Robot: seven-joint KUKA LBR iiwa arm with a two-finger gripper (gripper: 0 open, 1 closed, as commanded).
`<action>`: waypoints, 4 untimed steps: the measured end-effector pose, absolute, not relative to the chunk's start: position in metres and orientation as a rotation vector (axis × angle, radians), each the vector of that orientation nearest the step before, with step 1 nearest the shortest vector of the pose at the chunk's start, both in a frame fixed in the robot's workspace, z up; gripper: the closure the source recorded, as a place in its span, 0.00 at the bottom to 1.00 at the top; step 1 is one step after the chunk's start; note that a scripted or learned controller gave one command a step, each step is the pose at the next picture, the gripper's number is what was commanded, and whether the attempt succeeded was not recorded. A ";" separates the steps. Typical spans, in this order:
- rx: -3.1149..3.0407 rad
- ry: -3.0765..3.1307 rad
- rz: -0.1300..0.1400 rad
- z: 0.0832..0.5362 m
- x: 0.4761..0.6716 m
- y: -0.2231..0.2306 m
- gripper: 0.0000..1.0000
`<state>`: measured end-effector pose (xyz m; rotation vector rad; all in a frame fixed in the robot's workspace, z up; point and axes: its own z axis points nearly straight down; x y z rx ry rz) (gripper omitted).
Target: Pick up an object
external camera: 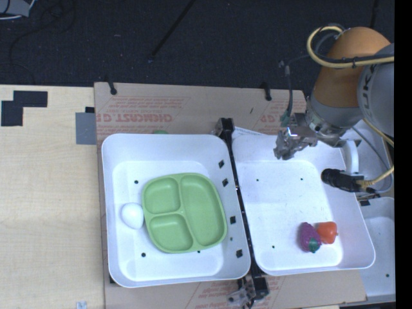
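Note:
In the right bin (pixel 283 192), near its front right corner, lie a purple toy (pixel 308 236) and an orange-red toy (pixel 327 232), touching each other. My gripper (pixel 286 148) hangs over the back edge of the right bin, well away from both toys. Nothing shows between its fingers. In the left bin (pixel 122 166) a green divided plate (pixel 183 211) lies flat with a white egg-like ball (pixel 132 215) at its left side.
A black divider (pixel 233 198) runs between the two bins. A black handle-like part (pixel 341 179) juts over the right bin's right rim. Cardboard (pixel 193 111) lies under the bins at the back.

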<state>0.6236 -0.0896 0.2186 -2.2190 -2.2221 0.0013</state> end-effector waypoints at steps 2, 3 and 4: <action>-2.214 -2.222 0.004 0.221 0.578 0.008 1.00; -2.215 -2.220 0.007 0.212 0.556 0.051 1.00; -2.214 -2.221 0.007 0.214 0.527 0.094 1.00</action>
